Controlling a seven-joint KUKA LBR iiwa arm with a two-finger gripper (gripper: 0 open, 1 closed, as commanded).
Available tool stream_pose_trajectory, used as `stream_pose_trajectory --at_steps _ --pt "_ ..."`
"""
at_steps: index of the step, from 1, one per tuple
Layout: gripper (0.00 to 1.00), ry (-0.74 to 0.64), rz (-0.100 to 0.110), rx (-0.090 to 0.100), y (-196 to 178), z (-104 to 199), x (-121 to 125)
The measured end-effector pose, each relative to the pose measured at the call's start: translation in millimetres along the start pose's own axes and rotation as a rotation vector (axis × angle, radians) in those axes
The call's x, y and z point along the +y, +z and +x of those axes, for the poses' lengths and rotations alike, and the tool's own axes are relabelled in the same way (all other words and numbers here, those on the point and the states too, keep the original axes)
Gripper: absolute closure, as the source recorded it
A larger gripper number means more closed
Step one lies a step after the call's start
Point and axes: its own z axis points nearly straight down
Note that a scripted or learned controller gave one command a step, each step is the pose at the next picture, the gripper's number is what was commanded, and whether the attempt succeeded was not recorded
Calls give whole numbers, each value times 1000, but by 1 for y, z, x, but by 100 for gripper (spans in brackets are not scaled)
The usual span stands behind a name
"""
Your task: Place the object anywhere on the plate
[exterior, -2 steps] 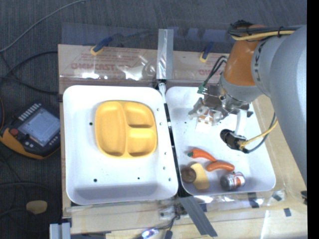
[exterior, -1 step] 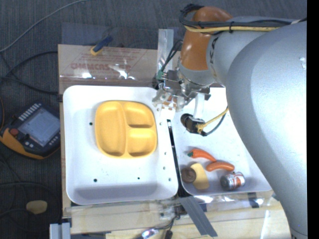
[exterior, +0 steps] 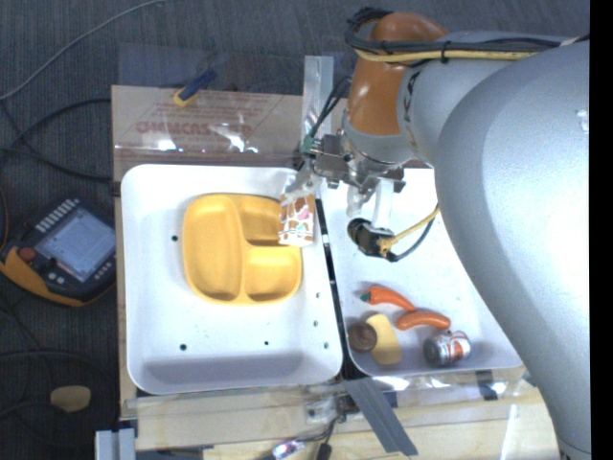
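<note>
Grey carpet point(exterior: 57, 56), cables; white bins point(exterior: 144, 257) on bench.

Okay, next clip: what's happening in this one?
The grey arm reaches in over the bins, its tool above the left bin's right edge. A small printed carton hangs just below it, over the right rim of the yellow plate. Whether the tool truly grips it is unclear. A carrot, can and other items lie in the right bin.

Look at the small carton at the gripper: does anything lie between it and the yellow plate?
Nothing visible does. The carton hangs at the gripper, already over the right edge of the yellow plate, whose compartments below it look bare.
</note>
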Motion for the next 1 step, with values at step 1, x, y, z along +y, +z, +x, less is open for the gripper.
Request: stream_pose_trajectory --at_steps 1 --pt "0 150 -1 -1 -38 77 -17"
